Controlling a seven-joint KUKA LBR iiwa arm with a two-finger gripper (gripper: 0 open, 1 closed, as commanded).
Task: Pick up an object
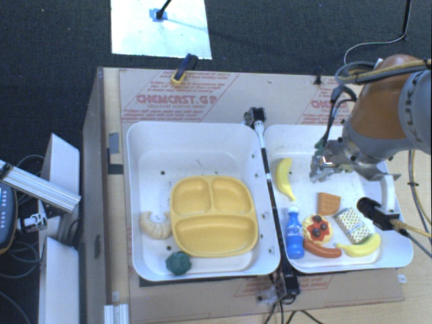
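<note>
The blue bottle (293, 232) lies along the right bin's (405, 248) near-left wall, with the pizza toy (318, 228), sausage (322, 250) and a banana (360, 246) just right of it. Beyond the bottle lies a second banana (285, 177). Farther right, the gripper (322, 167) hangs over bare bin floor; whether it is open I cannot tell.

A white sheet (160, 17) lies on dark carpet (47, 52) beyond the bench.

The arm (395, 103) runs off the right edge. Its end effector (322, 167) is too small and blurred to read. The second banana (361, 247) lies partly under a patterned packet (353, 224).
</note>
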